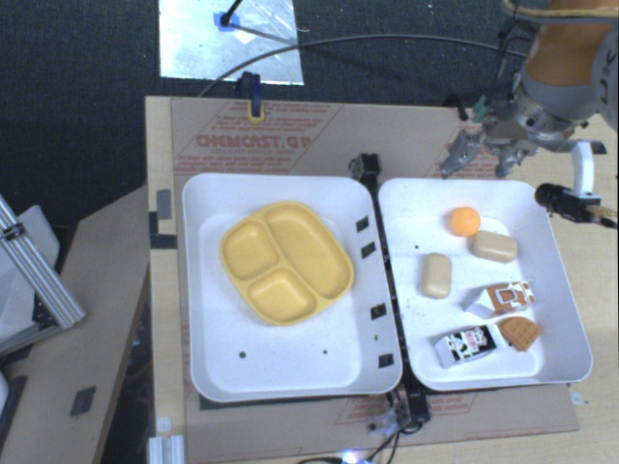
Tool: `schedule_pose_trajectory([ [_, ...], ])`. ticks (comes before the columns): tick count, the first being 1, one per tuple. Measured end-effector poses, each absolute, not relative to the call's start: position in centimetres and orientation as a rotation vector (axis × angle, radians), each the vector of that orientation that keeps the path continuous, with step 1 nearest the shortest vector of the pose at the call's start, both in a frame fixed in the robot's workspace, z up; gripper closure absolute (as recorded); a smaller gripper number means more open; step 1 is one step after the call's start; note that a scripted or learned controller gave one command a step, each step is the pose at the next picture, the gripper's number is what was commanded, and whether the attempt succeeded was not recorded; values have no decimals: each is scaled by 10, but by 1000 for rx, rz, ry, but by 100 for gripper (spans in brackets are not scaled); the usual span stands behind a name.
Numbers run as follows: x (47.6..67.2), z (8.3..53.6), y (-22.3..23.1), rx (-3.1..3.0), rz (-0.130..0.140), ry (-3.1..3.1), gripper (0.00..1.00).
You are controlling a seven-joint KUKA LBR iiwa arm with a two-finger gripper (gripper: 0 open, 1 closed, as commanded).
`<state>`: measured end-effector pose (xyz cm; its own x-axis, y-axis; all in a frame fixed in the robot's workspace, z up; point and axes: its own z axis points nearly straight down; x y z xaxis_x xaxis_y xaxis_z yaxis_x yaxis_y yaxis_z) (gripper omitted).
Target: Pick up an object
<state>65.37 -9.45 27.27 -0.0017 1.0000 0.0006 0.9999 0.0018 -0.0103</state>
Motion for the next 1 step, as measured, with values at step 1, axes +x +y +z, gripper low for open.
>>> schedule_pose_trajectory([
  [1,655,280,-94,-2218,-1,-2226,0],
])
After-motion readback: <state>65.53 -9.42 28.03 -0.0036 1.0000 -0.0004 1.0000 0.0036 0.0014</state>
